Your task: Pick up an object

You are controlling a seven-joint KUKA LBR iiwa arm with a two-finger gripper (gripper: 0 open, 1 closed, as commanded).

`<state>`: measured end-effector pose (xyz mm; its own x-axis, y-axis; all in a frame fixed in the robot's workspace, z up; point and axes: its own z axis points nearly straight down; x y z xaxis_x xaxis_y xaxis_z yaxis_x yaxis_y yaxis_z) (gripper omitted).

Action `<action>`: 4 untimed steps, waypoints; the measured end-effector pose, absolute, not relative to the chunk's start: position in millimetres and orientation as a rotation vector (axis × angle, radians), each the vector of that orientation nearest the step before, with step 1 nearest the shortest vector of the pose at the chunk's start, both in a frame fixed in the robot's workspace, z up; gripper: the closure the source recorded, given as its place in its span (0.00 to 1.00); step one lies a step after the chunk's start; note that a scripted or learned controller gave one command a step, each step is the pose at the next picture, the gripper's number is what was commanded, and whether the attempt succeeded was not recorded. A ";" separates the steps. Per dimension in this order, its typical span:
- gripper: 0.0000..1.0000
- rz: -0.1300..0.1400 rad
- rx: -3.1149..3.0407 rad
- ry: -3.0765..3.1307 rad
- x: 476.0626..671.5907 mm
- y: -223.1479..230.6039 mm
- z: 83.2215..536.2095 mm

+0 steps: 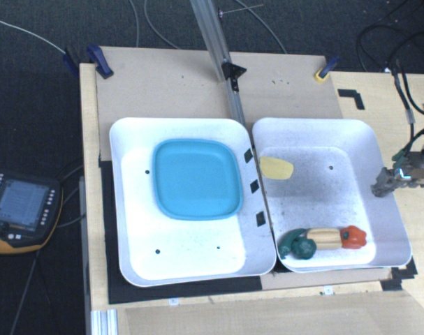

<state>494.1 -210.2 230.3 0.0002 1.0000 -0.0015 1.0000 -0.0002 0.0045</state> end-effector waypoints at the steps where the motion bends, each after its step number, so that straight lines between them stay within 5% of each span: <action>1: 1.00 0.004 2.217 2.218 495.0 -210.3 283.1; 4: 1.00 0.000 2.218 2.226 545.2 -71.7 272.3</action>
<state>545.2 -71.7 272.3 -0.0039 1.0000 0.0006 1.0000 0.0039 -0.0007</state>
